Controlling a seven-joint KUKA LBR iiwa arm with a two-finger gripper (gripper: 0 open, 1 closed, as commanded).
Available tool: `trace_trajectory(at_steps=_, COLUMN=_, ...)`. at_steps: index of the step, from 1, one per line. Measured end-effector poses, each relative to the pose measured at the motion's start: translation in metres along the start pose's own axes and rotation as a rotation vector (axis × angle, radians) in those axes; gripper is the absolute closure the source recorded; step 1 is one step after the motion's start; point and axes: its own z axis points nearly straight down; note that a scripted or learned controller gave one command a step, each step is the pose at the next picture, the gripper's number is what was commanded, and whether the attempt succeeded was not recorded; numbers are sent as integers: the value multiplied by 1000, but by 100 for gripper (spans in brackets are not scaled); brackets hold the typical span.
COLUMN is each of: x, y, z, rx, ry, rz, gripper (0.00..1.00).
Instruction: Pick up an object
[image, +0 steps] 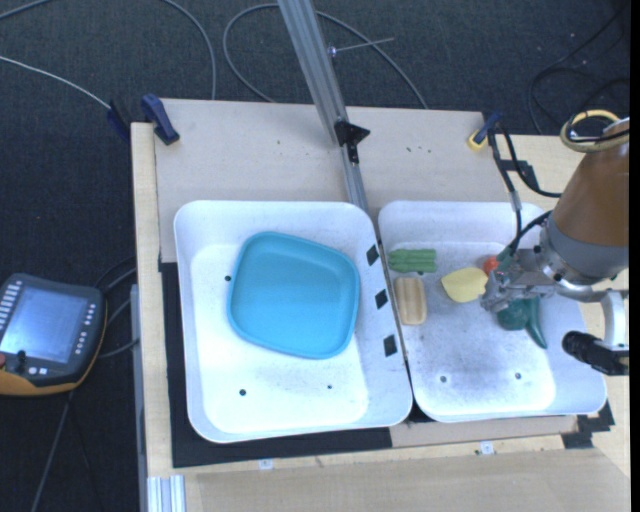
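White bins sit side by side on the worktop (260, 150). At lower centre-left, the left bin (200, 400) holds a blue plate (295, 293). The right bin (470, 395) holds a tan block (410, 300) near its left wall, a green piece (413, 260) just above it, a yellow piece (463, 285) to their right, and a dark green object (525, 318) at centre right. The jaws (510, 290) hang just above that object; whether they are open or closed cannot be told. A blue clamp (160, 118) sits at the upper left corner.
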Motion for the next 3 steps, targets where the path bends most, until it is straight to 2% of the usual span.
trace_trajectory(at_steps=2, x=3, y=11, z=-105, rx=0, ry=0, rz=0, gripper=100)
trace_trajectory(at_steps=3, x=63, y=27, z=-99, rx=5, ry=2, rz=-5, gripper=100)
